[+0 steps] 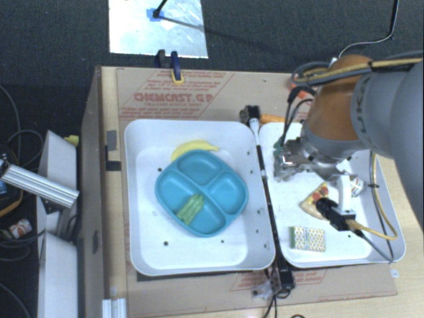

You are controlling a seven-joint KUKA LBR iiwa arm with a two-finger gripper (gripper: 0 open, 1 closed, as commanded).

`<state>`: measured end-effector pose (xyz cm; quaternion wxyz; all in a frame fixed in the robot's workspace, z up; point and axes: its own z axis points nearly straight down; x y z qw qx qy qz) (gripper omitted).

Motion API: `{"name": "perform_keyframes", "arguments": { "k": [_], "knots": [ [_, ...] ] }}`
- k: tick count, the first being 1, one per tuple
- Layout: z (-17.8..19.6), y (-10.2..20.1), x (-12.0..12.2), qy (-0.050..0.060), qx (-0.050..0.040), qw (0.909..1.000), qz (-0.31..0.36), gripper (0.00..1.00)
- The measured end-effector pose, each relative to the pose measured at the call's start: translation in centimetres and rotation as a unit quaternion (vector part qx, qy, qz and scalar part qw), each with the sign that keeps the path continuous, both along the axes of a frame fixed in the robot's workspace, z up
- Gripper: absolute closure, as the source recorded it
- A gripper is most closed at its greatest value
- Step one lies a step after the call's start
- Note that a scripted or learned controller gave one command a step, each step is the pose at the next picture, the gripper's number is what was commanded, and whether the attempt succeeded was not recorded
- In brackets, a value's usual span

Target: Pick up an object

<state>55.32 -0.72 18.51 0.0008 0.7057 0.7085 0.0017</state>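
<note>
My gripper (285, 166) hangs low over the left part of the right bin (377, 254), close to the wall between the two bins. Nothing shows between its fingers from this angle. A pizza-slice toy (313, 201) lies just to the right of and below the gripper, apart from it. A small rectangular pad with a green and white pattern (308, 238) lies flat near the right bin's front edge. In the left bin (142, 244) sits a blue divided plate (215, 191) with a green piece (191, 208) in one compartment. A yellow banana (192, 148) lies behind the plate.
An orange item (273, 118) pokes out at the right bin's far edge, partly hidden by the arm. The arm's grey and orange body (344, 111) covers the right bin's back half. A small white object (356, 186) lies under the wrist.
</note>
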Motion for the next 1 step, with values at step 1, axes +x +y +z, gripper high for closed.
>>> {"name": "perform_keyframes", "arguments": {
  "k": [1],
  "knots": [
    [-0.07,-5.54,3.07,0.001,-0.0011,1.0000,-0.001,1.00]
  ]
}}
